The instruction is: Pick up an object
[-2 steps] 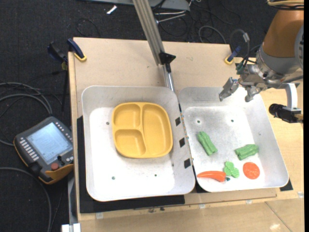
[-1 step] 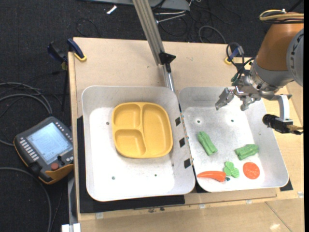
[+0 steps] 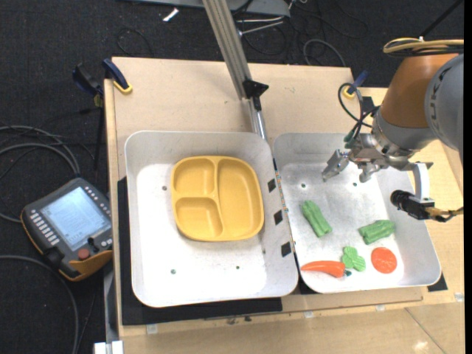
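Gripper (image 3: 349,167) poised over the upper part of the right bin (image 3: 310,153), fingers spread apart with nothing between them. Below it, on the bin floor: a green pod-shaped piece (image 3: 316,218) lying at a slant near the middle, a second green piece (image 3: 377,231) further right, an orange carrot (image 3: 324,268) along the lower rim, a small green leafy bit (image 3: 353,259) just beside it, and a red round slice (image 3: 383,260) (all apart from the gripper). In the left bin (image 3: 147,198), a yellow divided plate (image 3: 218,198). Both bins side by side on the tan surface (image 3: 184,94). A teach pendant (image 3: 68,227) on the floor at left.
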`<move>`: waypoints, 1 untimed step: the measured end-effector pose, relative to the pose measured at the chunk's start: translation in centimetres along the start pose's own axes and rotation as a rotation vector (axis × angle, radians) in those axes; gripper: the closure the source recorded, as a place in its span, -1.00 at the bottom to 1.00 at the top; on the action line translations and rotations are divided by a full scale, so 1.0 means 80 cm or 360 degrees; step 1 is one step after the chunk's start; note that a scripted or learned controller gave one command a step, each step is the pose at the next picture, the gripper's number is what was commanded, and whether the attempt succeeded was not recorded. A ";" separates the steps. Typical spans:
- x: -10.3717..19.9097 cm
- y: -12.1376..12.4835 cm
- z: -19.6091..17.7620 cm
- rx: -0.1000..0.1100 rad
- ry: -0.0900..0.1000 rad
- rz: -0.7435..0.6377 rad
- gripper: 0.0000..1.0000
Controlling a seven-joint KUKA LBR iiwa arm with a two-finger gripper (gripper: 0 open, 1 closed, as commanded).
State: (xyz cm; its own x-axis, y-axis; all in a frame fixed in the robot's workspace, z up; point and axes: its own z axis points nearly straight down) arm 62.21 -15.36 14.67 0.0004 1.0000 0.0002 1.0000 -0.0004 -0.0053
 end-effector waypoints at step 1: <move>0.000 0.002 -0.017 -0.0012 -0.0002 -0.0001 1.00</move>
State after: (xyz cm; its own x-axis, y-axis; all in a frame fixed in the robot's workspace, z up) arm 62.41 -15.38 16.04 -0.0001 1.0000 -0.0011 1.0000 0.0001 0.0021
